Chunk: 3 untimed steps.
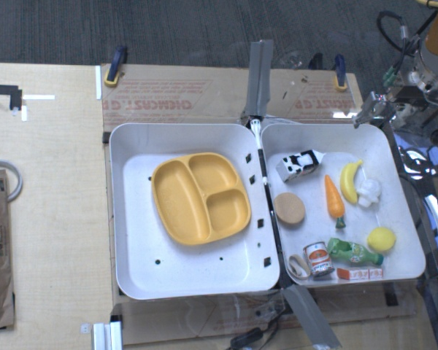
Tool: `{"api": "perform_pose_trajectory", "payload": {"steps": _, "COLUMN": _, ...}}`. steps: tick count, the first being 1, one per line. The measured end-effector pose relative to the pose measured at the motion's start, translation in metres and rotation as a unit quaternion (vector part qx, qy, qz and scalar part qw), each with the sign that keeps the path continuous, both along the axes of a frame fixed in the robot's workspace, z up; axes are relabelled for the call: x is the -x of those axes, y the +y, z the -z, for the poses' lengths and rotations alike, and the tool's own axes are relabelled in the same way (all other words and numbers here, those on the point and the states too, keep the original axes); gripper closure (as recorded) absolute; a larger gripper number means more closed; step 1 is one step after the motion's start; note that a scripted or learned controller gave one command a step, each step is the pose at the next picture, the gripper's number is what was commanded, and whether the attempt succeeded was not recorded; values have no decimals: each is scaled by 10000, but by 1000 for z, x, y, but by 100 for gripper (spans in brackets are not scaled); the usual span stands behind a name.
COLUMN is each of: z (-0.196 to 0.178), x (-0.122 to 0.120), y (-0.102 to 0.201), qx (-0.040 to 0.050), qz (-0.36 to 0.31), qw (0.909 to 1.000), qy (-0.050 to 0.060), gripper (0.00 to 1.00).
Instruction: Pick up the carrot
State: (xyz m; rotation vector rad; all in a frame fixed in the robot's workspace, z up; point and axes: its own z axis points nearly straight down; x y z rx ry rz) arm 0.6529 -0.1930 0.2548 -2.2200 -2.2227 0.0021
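Observation:
The carrot is orange with a green stub. It lies lengthwise in the middle of the right bin, between a round tan disc and a banana. My gripper hangs at the bin's far right corner, above the rim. It is well behind the carrot and to its right, and holds nothing that I can see.
The right bin also holds a black-and-white cow toy, a white lump, a lemon, a green bottle, a small can and a red packet. A yellow divided plate lies in the left bin.

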Motion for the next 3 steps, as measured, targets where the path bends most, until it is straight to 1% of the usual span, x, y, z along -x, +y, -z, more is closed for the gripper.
{"api": "perform_pose_trajectory", "payload": {"steps": 1, "z": 137, "x": 21, "y": 32, "qx": 25, "qz": -230, "qw": 9997, "qy": -97, "gripper": 0}}
{"api": "perform_pose_trajectory", "payload": {"steps": 2, "z": 148, "x": -11, "y": 57, "qx": 28, "qz": 298, "qw": 9995, "qy": -108, "gripper": 0}}
{"api": "perform_pose_trajectory", "payload": {"steps": 3, "z": 146, "x": 37, "y": 35, "qx": 7, "qz": 691, "qw": 9975, "qy": -177, "gripper": 0}}
